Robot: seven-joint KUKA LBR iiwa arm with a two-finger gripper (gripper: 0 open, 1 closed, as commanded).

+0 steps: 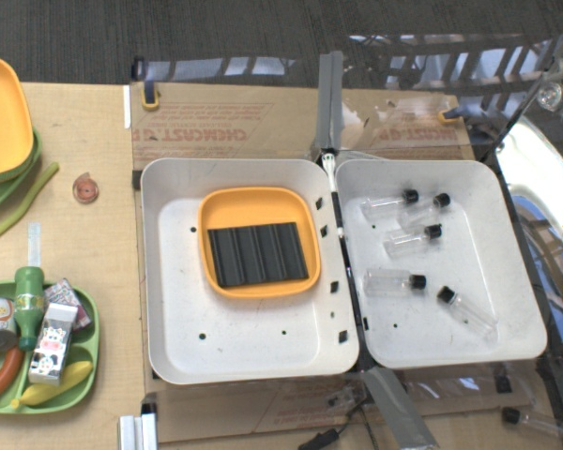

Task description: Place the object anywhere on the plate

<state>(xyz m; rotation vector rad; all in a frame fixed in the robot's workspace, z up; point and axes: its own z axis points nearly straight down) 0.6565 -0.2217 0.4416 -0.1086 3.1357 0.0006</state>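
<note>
Right, looking down now. Five clear vials (403, 242) with black caps lie loose in the right bin (507, 251), none on the plate (259, 204). Three lie with the long axis roughly left-right, caps pointing right: the top one (385, 204), the middle one, and a lower one (387, 282). The lowest (469, 315) runs on a diagonal, cap up-left, body down-right. A fifth cap (441, 200) sits near the top; its body is too faint to read. The orange plate sits in the left bin (169, 326), a dark ribbed mat (258, 254) flat on it. My gripper's state I cannot tell.
</note>
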